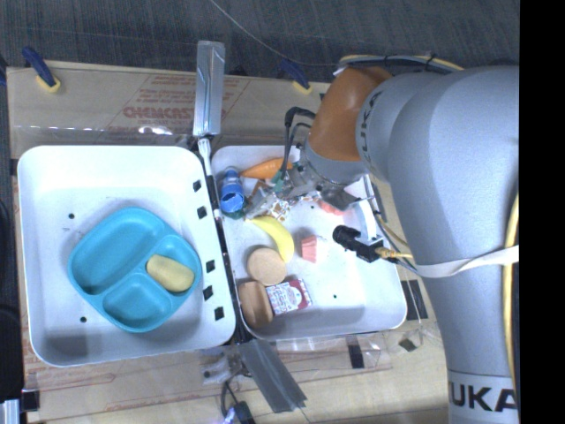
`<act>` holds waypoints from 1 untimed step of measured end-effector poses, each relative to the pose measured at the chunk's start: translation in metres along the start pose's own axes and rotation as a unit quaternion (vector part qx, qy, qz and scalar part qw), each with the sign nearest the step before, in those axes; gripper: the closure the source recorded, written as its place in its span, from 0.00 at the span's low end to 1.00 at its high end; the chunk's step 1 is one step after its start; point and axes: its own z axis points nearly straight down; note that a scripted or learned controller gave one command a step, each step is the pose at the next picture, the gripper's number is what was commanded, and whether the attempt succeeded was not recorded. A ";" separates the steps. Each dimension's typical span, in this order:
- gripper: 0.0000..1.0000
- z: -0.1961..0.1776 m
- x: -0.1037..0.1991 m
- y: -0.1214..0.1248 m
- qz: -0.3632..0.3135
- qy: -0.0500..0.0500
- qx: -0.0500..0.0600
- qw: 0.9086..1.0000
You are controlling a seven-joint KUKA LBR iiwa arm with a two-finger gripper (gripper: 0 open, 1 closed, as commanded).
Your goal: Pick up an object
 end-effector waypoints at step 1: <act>0.00 -0.001 0.029 -0.063 -0.153 0.001 -0.003 0.988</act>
